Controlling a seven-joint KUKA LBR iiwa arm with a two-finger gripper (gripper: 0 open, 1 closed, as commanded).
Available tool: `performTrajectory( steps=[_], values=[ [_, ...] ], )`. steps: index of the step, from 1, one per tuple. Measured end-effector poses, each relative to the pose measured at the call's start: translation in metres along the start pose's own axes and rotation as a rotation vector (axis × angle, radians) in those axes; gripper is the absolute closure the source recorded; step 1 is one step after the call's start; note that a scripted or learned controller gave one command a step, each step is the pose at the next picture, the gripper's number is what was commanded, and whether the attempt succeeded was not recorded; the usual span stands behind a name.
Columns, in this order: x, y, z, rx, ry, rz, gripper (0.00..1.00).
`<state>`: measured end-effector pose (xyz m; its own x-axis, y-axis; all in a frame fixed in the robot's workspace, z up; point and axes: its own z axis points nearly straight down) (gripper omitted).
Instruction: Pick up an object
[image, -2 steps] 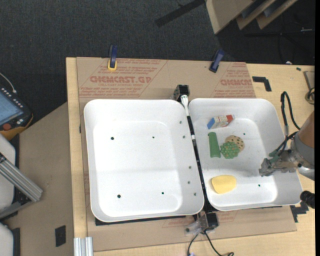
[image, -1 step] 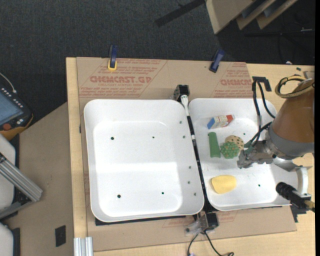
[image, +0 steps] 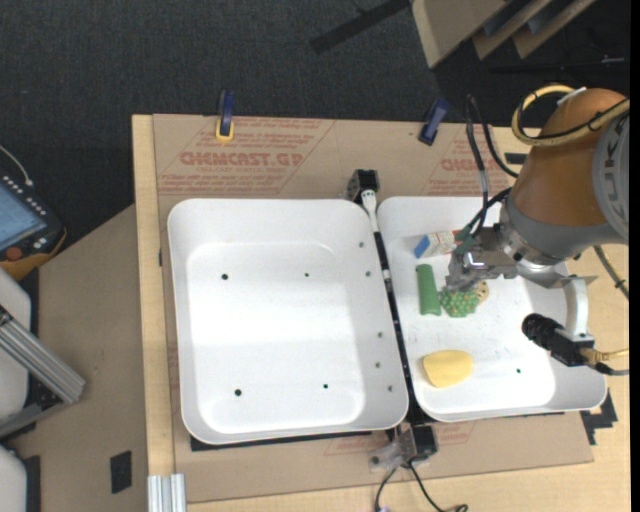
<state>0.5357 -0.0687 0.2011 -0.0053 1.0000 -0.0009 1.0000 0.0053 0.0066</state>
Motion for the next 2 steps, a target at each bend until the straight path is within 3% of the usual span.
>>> performTrajectory(
  steps=[1,2],
  values=[
    [0.041,-0.004,-0.112,-0.007,0.002,-0.001,1.0],
    [0.062,-0.048,-0.11,0.01,0.002,0.004,1.0]
  ],
)
